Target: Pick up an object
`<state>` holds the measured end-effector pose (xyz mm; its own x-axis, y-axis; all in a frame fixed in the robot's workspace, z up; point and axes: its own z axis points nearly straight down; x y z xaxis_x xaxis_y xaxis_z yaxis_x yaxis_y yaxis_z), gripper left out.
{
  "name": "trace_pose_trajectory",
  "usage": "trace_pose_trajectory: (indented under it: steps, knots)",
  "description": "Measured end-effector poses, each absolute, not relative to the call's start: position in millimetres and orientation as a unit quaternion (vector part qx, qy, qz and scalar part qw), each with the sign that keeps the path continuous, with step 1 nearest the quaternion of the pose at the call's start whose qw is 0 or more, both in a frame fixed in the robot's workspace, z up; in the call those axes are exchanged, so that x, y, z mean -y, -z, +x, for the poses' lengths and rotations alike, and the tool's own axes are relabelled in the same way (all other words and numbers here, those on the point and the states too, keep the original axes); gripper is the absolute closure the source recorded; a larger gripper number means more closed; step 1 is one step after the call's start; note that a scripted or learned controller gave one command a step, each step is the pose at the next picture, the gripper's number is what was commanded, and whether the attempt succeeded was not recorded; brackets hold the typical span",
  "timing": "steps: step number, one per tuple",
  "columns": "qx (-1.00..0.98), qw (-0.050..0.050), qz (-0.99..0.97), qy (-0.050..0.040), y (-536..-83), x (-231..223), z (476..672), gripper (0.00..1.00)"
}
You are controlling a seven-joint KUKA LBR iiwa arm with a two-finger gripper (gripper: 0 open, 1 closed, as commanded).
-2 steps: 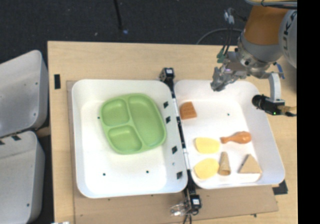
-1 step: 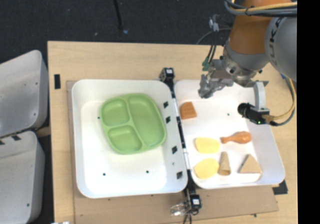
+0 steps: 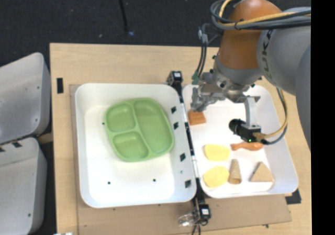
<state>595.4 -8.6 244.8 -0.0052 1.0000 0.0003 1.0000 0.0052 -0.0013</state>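
1. The grey arm enters from the right of the frame, its orange band sitting over the upper part of the right bin.
2. The gripper points down at the upper left corner of the right bin, close to the wall that divides the two bins.
3. From this angle it cannot be told whether the gripper is apart or together, and nothing is seen clamped in it.
4. An orange-brown block lies on the bin floor just below the gripper in the frame, right at its tip. Whether the two touch cannot be told.
5. Lower in the right bin lie two yellow pieces, the upper yellow piece and the lower yellow piece, one under the other.
6. A tan cone stands just right of the lower yellow piece, and a pale brown wedge lies right of the cone.
7. A small orange item lies above the cone and wedge, towards the middle right of the bin.
8. The left bin holds a green divided plate, lying flat near its centre.
9. Both bins rest on a light wooden bench.
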Motion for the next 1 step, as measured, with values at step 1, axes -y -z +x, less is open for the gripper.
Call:
trace_pose_trajectory:
  steps: [1]
  knots:
    - [0.71, 0.001, -0.705, 0.0006, -253.8, -39.8, 576.3, 1.0]
